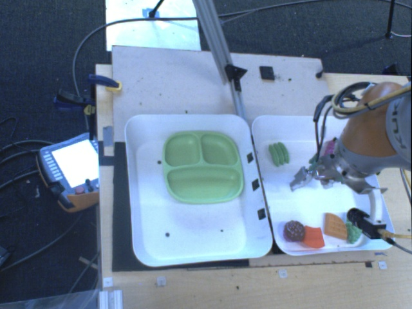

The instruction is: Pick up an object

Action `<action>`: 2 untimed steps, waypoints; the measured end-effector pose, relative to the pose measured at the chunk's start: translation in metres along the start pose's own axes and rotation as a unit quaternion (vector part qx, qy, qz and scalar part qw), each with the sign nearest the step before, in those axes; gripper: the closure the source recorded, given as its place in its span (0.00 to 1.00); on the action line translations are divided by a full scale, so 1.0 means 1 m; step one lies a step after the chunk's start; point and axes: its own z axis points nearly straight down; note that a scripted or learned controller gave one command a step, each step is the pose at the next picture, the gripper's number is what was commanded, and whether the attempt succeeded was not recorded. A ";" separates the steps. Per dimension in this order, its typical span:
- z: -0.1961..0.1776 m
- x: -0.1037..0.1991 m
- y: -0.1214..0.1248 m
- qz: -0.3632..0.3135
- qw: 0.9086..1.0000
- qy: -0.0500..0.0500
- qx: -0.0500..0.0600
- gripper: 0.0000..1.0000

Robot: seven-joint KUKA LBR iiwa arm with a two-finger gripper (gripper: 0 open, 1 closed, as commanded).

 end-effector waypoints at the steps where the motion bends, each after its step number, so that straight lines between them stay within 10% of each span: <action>1: 0.038 0.000 0.002 0.000 1.000 0.000 -0.003 0.00; 2: 0.024 0.000 0.004 -0.001 1.000 -0.001 -0.007 1.00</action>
